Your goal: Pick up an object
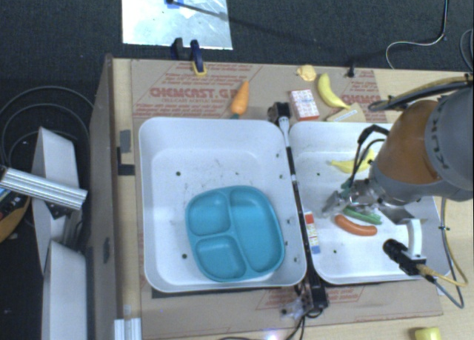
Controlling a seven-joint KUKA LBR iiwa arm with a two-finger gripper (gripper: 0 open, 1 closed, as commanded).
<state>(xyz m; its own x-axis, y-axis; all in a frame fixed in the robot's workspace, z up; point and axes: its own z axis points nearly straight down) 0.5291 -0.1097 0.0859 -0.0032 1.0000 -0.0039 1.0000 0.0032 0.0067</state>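
I saw the tool (342,199) low in the right bin (326,257); I could not tell how it was set. A toy hot dog (355,226) lay just at its 5 o'clock, touching a green piece (363,215). The left bin (159,183) held a blue tray (234,233).

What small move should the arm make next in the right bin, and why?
Probably lower a little and close on the hot dog. The gripper sits just above and left of it in the right bin, beside a green piece, and nothing shows between its fingers.
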